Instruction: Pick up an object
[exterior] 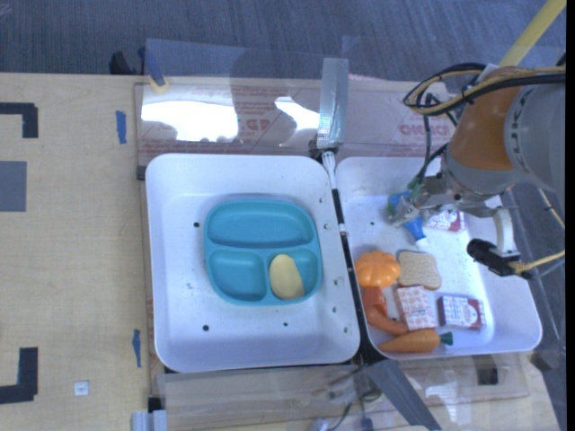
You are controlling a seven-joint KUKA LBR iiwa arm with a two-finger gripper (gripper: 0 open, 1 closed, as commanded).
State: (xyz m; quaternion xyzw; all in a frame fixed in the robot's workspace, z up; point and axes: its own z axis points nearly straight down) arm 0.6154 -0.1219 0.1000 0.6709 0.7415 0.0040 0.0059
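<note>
Several toys are lying in the right bin (517, 330) (mid-right of frame). Whether the gripper (415, 206) is spread or pressed together, I cannot tell; the bread slice (419, 269), probably light and stiff, is inviting an edge pinch.

Arm (530, 133): bulky rounded grey casing, smooth matte surface. Orange band (481, 133) wraps segment above wrist, glossy, broad. Bundle of black and yellow cables (445, 88) loops off upper side of band. Yellow cable also trails off black fitting (492, 257) lower down. End effector (415, 206): small, metallic, with teal-green parts and thin wires; detail too fine to resolve.
</note>
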